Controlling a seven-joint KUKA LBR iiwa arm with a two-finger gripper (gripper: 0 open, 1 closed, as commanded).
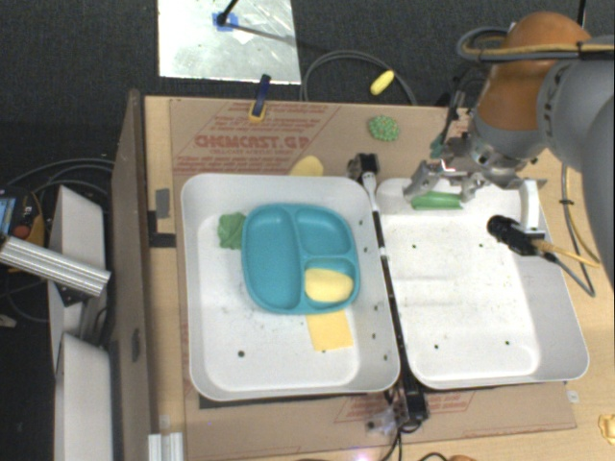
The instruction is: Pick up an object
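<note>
Cardboard-topped bench [240,133] bears two white bins [288,373], dark floor around

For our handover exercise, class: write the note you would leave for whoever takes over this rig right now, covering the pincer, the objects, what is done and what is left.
Pincer: low over the far edge of the right bin, right above a green object; a grip cannot be confirmed.
Left bin: teal divided plate with a yellow piece in one compartment, a green piece by its left edge, a yellow slice in front.
Done: the arm has reached the green object.
Left: secure it and lift.
</note>
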